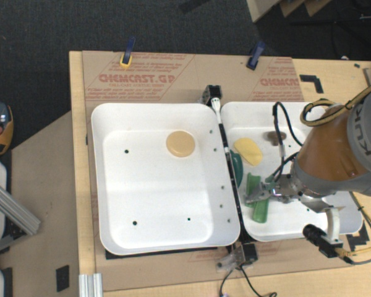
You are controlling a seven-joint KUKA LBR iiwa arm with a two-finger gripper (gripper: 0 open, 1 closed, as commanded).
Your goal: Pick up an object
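A round, flat tan disc (181,144) lies by itself in the left bin (111,184), toward its far side and right of the middle, well apart from the others. In the right bin (284,231), a yellow lumpy piece (249,151) sits near the left wall on the far side. Just beside it, on its near side, a dark teal curved piece (236,167) lies along that left wall. Nearer still, a green blocky object (257,200) lies lengthwise from far to near, its near end a brighter green; the hand (263,192) is right at it, touching or almost so.
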